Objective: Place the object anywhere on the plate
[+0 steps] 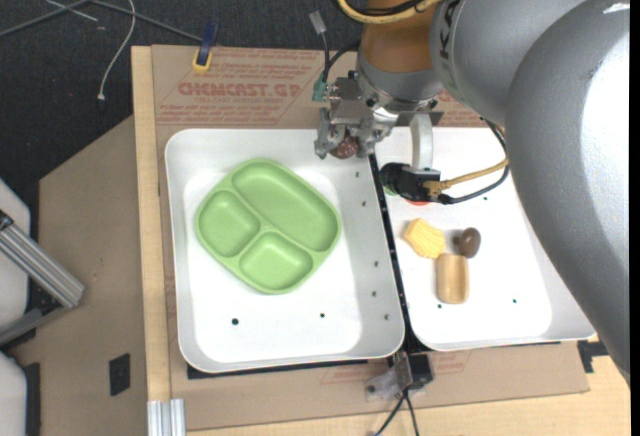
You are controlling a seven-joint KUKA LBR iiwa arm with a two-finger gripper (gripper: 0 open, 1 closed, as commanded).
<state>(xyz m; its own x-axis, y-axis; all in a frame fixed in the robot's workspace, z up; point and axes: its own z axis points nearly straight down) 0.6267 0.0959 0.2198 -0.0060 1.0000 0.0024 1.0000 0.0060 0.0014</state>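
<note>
Fingers [345, 146] grip small dark object [347, 148], partly hidden, nr top-right of green plate [267, 225].

Hand [345, 139] gripping small brown object [346, 147], green plate [267, 225] in left bin [190, 224]

Bright, even overhead light fills the scene. The two white bins [270, 344] glare slightly, nearly washed out. Soft, short shadows fall beneath the green plate [268, 224] toward 6 o'clock. The large grey arm [560, 74] at 3 o'clock looks soft and slightly blurred; the centre stays sharp.
</note>
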